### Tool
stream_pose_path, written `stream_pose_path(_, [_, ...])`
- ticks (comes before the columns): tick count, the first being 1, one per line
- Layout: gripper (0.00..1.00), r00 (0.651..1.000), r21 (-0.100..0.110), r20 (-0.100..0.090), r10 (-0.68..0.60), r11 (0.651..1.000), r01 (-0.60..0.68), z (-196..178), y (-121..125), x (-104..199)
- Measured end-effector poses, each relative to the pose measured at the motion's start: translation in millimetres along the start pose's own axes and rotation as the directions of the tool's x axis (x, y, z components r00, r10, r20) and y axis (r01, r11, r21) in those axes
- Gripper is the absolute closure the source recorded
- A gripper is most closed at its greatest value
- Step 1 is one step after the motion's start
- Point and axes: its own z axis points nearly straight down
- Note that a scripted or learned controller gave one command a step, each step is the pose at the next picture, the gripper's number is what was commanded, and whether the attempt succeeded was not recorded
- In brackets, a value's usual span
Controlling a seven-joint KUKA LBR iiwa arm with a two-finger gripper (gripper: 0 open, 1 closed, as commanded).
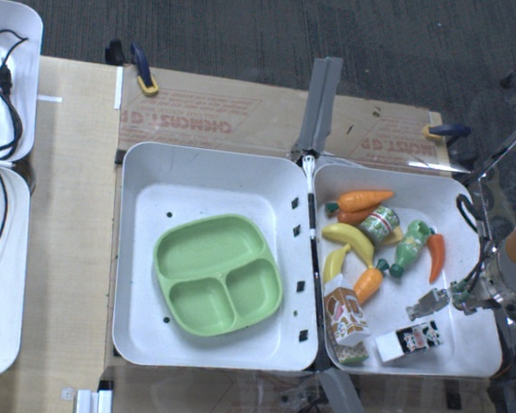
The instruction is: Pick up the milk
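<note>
Two bins: white and shallow, side by side on the wooden bench (61, 225) — left bin (131, 261) and right bin (477, 356), touching along a shared middle edge.
Milk: a small white carton with black cow patches (409, 341), lying on its side near the front edge of the right bin, toward its right corner.
Snack bag: a brown and white printed pouch (345, 322) at the front left of the right bin, just left of the milk and apart from it.
Gripper: the gripper (432, 304) sits low over the right bin, reaching in from the right, just above and behind the milk; nothing shows between its fingers, and whether they are spread or closed I cannot tell.
Green plate: a light green divided plate with three sections (219, 273) lies in the middle of the left bin, turned at a slant.
Small carrot: an orange piece (368, 283) just behind the snack bag, near the banana.
Banana: yellow, curved (346, 243), mid-left of the right bin.
Green bottle: (408, 246) lies beside an orange-red pepper (436, 255) on its right.
Can: green-labelled (381, 224) — between banana and bottle.
Large carrot: (362, 201) farthest back in the right bin.
</note>
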Motion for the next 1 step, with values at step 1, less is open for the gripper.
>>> stream_pose_path(1, [0.0, 0.949, 0.0, -0.001, -0.315, 0.949, 0.315, 47.4, 8.8, 37.3])
